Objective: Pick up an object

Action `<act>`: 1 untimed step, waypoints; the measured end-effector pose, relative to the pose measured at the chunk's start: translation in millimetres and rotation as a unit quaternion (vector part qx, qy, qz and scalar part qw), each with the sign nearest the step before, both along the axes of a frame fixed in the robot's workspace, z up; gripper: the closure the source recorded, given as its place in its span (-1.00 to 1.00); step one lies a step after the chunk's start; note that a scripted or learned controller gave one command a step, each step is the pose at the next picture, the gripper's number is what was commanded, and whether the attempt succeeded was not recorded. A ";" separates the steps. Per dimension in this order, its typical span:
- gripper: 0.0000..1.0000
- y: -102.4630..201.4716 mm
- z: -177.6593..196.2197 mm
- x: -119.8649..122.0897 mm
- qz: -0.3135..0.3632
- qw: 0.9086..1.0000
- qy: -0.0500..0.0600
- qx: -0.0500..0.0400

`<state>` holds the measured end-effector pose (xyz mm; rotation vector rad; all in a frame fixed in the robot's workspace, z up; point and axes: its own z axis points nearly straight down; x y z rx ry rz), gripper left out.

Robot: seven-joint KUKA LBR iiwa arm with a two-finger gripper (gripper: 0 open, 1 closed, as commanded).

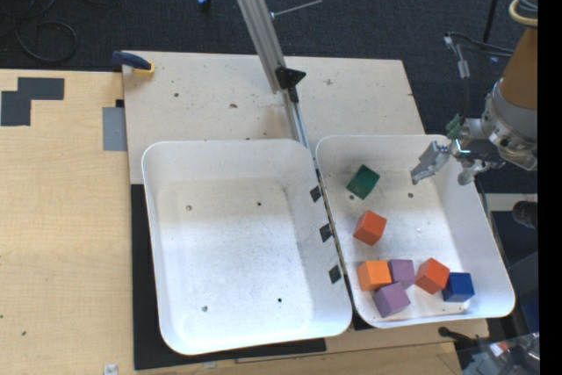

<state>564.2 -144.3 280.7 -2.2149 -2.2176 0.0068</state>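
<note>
Up at the right bin's (492, 233) far right rim, the gripper (446, 164) hangs with its jaws apart and nothing between them. Just to their left lies the green cube (363, 182), a red-orange cube (370, 227) nearer. Farther below the jaws cluster an orange cube (375, 274), two purple cubes (395, 287), a red cube (431, 274) and a blue cube (458, 285).

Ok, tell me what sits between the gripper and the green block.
Nothing: in the camera view, only bare white bin floor separates the gripper from the green block.
</note>
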 end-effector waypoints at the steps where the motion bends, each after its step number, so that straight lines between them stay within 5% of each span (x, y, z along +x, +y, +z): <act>1: -1.00 -0.9 2.6 0.5 -0.001 1.000 -0.003 -0.001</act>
